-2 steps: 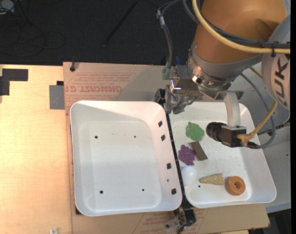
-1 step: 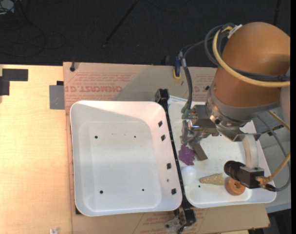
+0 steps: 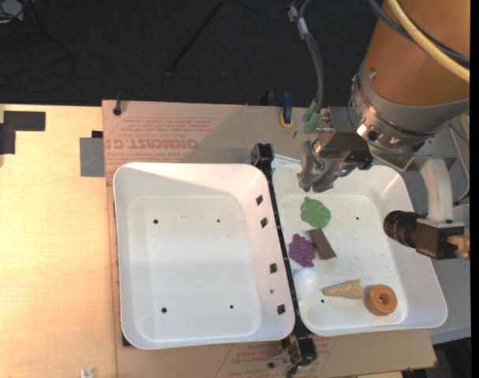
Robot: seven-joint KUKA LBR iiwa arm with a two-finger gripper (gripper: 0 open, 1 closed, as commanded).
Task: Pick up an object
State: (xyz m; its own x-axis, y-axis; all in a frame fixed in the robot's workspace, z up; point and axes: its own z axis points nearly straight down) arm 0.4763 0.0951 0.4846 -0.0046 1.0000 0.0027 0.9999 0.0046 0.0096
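camera view | fixed above bench (image 3: 50, 235) | slanted downward | both bins (image 3: 194, 258) framed | arm (image 3: 417, 61) enters right

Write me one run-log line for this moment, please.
gripper: above right bin's far-left part, nothing seen held | near: green piece | also in bin: purple piece, cone, orange ring
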